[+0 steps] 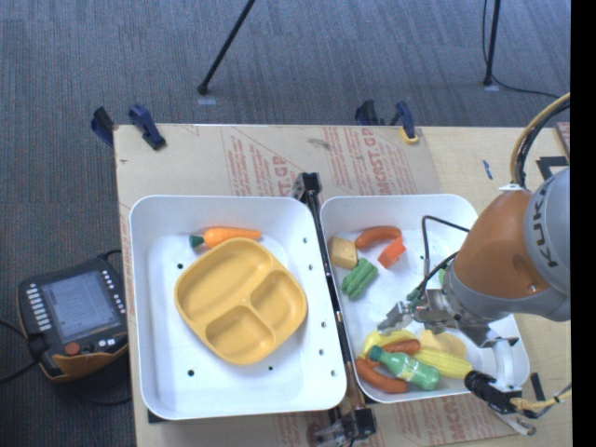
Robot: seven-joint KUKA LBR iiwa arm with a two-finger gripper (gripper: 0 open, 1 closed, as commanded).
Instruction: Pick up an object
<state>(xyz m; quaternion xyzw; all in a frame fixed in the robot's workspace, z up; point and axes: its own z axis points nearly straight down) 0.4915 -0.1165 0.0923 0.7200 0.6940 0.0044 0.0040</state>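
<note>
A: Green plastic is seen nearest the camera: a bottle (407, 368) lies at the front of the right bin (438, 203), long axis running left to right, tilted slightly down toward the right. A sausage (377, 377) is pressed against its near side, and a corn cob (445, 363) and a banana (386, 340) lie just behind it.

B: And the gripper (410, 313)?

A: It is held just behind that pile, low over the bin, with the fingers spread apart and nothing between them. The bottle lies toward the camera and slightly below it in the view, so a short move forward would be called for, it is judged, with the jaws set across the bottle's long axis.

B: What is found further back?

A: A green pepper (359, 278) and a tan block (343, 252) lie to the gripper's left, near the bin's inner wall. A second sausage (377, 236) and an orange piece (392, 252) are seen beyond them.

B: And the left bin (149, 250)?

A: A yellow tray (240, 299) is held in it, with a carrot (226, 236) touching the tray's far edge, well apart from the gripper
</note>
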